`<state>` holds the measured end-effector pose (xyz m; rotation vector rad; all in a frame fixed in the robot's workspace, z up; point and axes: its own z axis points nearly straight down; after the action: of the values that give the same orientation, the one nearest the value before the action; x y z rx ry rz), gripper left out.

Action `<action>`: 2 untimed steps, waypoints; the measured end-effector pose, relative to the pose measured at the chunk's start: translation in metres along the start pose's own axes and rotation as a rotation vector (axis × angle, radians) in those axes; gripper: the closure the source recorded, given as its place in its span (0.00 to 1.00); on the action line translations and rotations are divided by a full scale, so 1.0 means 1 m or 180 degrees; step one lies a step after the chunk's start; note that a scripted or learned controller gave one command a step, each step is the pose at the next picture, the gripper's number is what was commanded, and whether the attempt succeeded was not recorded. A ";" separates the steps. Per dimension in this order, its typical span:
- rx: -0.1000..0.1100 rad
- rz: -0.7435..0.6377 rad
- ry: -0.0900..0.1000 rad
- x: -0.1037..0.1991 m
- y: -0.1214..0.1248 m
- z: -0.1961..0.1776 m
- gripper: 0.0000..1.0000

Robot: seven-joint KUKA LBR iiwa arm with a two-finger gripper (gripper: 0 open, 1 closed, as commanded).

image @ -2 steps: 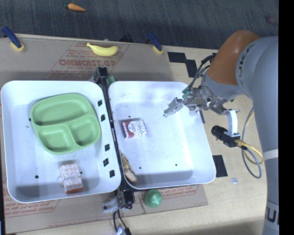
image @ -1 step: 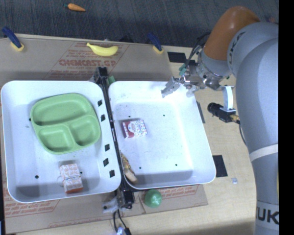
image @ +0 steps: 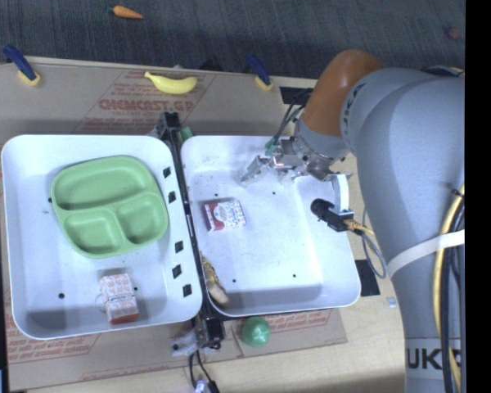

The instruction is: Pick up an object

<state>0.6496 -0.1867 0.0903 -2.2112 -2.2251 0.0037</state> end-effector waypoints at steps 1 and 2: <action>-0.0024 -0.0002 0.0001 0.057 0.009 -0.074 0.00; -0.0005 0.0013 -0.0004 -0.011 0.006 -0.028 0.00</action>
<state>0.6558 -0.1974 0.1184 -2.2171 -2.2221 0.0032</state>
